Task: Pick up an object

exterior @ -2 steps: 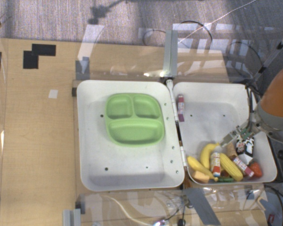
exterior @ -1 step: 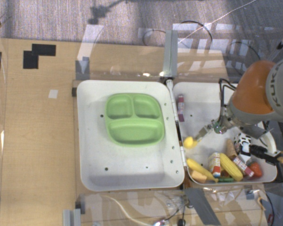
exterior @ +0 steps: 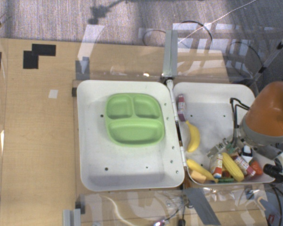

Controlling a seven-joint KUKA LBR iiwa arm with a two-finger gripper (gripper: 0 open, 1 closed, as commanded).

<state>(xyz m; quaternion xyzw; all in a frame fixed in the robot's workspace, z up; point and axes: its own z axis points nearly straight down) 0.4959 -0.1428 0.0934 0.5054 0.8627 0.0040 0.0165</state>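
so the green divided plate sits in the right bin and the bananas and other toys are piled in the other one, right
Not quite: the camera view shows the green divided plate in the left bin, not the right. The bananas and other toys are piled in the other one, the right bin, as you said.

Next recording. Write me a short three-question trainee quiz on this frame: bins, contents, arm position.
1. True or false: the green divided plate lies in the left bin.
2. Multiple choice: where does the single yellow banana lie in the right bin?
A. Against its far wall
B. Near its left wall, apart from the pile
C. Under the green plate
3. Fill in: the pile of small items sits in the right bin's near ______ corner, below the arm's orange band.

Key
1. True.
2. B.
3. Right.
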